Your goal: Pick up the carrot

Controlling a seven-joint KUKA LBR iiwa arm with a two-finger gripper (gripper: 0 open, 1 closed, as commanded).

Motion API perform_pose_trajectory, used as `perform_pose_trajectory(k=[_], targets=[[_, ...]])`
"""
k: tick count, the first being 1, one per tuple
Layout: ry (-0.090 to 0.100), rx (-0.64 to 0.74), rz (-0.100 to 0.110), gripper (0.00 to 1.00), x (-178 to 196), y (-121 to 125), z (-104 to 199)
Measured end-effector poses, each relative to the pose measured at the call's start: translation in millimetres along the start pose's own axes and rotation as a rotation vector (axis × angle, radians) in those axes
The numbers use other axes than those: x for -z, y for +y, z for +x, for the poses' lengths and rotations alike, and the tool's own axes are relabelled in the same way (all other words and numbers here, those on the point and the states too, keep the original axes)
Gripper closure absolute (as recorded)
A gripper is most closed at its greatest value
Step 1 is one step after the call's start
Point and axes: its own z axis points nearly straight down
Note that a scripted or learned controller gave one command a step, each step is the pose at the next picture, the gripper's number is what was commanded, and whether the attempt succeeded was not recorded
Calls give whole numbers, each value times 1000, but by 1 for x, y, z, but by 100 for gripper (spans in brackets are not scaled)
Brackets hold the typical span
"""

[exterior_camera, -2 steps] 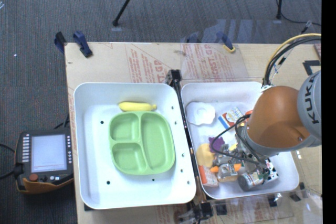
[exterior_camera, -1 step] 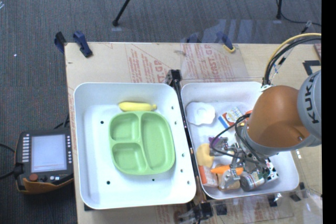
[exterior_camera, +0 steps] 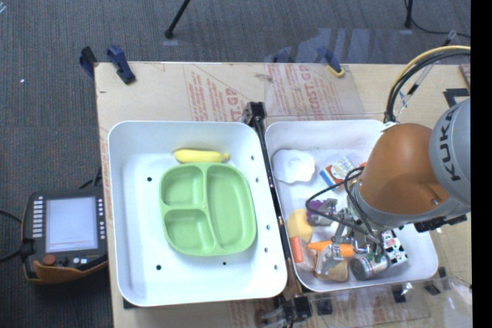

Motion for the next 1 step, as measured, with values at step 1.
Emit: perform_pose_trajectory(k=[1], targets=[[2,6,-2,100,10,2,0]])
